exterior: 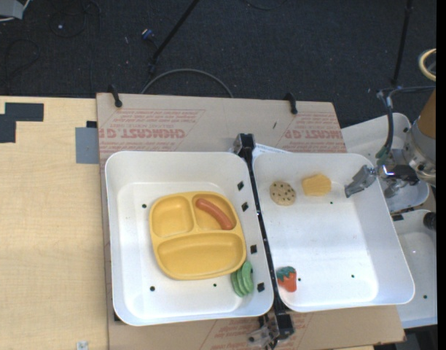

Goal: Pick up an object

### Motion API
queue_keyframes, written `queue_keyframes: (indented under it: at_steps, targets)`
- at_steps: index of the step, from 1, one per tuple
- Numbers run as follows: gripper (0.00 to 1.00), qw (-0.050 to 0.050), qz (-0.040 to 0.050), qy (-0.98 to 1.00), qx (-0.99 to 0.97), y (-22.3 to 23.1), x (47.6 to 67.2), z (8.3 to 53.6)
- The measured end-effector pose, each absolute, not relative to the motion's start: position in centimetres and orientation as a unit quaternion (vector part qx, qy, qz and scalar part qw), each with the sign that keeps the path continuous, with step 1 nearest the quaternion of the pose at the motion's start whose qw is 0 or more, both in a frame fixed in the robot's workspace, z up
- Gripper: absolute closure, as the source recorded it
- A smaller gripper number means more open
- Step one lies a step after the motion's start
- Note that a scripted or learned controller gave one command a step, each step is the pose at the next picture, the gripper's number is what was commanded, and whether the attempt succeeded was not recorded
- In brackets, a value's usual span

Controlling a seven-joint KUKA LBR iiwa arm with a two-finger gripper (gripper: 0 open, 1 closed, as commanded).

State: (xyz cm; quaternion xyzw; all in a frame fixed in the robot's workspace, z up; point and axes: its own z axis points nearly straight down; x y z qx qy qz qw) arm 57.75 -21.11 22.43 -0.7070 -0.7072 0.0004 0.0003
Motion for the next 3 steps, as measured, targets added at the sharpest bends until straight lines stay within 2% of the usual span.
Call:
queue_keyframes:
  at_steps: [1,2,3]
  targets:
    - [0.0,0.003,0.0016,-0.707,-0.707,-21.2,56.9,17.8]
    - [0.0,0.003,0.0015,-0.707,-0.707,-21.2,57.7,12.9]
    - [0.0,0.002,0.001,-0.707,-0.707,-21.1,57.7,8.5]
